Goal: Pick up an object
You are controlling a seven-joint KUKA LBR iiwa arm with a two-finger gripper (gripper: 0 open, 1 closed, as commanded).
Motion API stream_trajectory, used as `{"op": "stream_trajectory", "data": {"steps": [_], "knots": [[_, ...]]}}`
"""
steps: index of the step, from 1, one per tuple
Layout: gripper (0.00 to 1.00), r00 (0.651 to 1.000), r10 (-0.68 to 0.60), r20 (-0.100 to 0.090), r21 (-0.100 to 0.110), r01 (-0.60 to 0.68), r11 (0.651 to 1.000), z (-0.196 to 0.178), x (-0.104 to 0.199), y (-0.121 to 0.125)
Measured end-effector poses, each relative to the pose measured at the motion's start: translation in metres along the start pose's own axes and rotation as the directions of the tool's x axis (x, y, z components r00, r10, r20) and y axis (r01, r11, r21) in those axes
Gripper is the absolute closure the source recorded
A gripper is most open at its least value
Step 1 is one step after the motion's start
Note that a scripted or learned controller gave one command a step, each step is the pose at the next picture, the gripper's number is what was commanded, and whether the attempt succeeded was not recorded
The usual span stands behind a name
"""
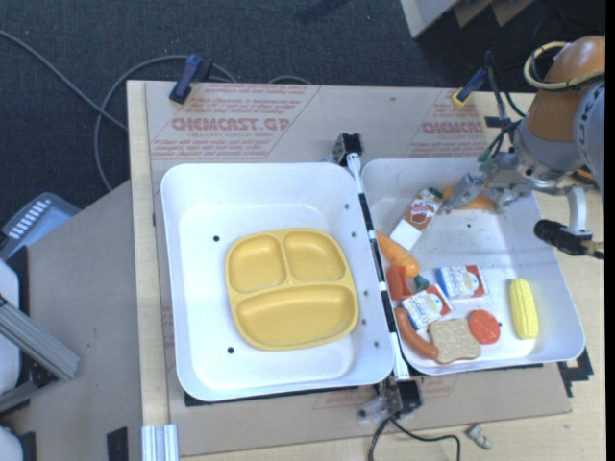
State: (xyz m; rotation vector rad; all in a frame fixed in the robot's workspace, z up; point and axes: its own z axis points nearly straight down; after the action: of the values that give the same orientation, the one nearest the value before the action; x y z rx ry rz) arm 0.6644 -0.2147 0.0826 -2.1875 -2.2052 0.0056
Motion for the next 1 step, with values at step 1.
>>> {"op": "stream_trajectory", "data": {"steps": [1], "knots": [[0.00,1.000,0.000,0.000,0.000,0.000,1.000,0.0000,0.0000,0.0000]]}}
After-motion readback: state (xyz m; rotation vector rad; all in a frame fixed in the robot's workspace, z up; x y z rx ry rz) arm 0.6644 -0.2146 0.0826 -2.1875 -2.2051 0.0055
